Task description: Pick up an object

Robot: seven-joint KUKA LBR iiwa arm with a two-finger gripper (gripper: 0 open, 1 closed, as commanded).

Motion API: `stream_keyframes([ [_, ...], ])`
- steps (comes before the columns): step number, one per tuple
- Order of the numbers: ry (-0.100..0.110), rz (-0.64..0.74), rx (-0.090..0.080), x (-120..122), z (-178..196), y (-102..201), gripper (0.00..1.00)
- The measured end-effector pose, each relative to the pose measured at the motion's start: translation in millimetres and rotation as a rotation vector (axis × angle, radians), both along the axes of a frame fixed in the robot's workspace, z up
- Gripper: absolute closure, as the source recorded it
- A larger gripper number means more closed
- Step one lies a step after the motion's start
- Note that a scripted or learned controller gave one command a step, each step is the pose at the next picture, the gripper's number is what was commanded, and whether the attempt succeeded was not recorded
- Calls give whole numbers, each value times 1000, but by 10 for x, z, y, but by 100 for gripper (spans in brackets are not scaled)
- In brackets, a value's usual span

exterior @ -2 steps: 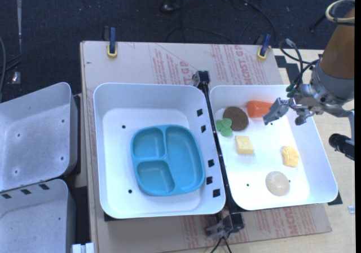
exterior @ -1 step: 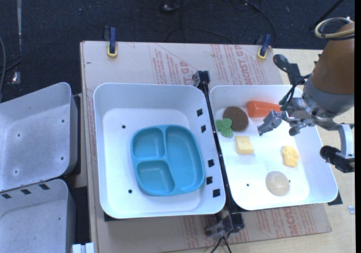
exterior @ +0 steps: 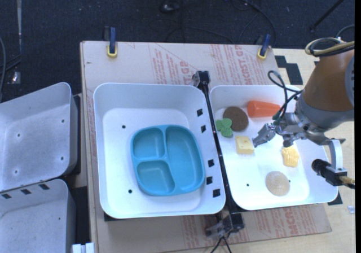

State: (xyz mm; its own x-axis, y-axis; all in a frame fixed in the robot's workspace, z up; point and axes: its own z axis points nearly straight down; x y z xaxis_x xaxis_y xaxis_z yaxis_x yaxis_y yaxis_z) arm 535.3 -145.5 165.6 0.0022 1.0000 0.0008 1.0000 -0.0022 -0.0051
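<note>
Gripper (exterior: 260,138) low in right bin (exterior: 256,204), finger state unclear, just beside yellow cheese block (exterior: 244,144), open floor toward front rim, blue divided tray (exterior: 167,159) in left bin (exterior: 107,105)

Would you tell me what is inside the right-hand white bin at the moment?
The right bin holds an orange carrot, brown disc, green piece, yellow cube, yellow chunk and pale round. The gripper and wrist hide some floor.
</note>
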Motion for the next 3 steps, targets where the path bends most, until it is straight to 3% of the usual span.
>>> stream_keyframes([
  [1, -1, 1, 0, 0, -430, -3, 0],
  [2, -5, 0, -1, 9, -305, -2, 100],
  [3, -12, 4, -3, 27, 333, -11, 100],
])
